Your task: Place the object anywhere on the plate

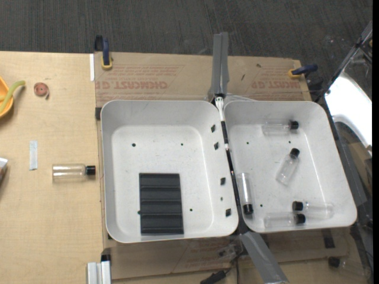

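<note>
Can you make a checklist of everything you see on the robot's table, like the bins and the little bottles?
Surface: wooden bench bearing the left bin and the right bin, side by side.
Job's things: dark ribbed plate flat in the left bin; five clear vials with black caps in the right bin, such as one near the middle.
Clutter: a sixth vial lying on the bench, a yellow item, a small round disc.
Gripper: nothing seen.
Cables: nothing seen.
Surroundings: dark floor, clamps on cardboard.

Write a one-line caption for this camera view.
Clear vials lie in the right bin; a dark ribbed plate sits in the left bin.
</note>
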### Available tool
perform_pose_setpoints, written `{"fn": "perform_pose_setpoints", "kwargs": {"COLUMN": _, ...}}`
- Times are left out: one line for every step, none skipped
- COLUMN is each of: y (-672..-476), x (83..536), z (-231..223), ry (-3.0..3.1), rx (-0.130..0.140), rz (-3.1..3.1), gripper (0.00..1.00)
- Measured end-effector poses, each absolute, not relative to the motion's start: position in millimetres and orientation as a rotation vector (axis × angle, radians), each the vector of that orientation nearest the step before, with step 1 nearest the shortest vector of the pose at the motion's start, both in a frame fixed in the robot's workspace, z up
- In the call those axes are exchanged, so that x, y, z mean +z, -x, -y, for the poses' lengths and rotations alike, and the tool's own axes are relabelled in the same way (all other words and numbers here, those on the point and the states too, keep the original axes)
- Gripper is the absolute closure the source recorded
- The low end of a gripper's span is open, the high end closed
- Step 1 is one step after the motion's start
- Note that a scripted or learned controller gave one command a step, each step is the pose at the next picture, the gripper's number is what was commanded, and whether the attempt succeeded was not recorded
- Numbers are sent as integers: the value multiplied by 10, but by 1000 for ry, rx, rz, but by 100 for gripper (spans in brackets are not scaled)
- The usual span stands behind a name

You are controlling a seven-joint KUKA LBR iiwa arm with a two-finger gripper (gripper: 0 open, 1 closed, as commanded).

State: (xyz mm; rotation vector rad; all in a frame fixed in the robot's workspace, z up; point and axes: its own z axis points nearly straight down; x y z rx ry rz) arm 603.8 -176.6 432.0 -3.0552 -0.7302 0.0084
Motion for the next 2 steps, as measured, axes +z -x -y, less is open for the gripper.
{"fn": "perform_pose_setpoints", "kwargs": {"y": -5808, "x": 4399, "z": 2224, "ry": 3078, "rx": 7, "rz": 629, "gripper": 0}}
{"fn": "perform_pose_setpoints", "kwargs": {"y": -6398, "x": 4395, "z": 1914, "ry": 3115, "rx": 8, "rz": 407, "gripper": 0}}
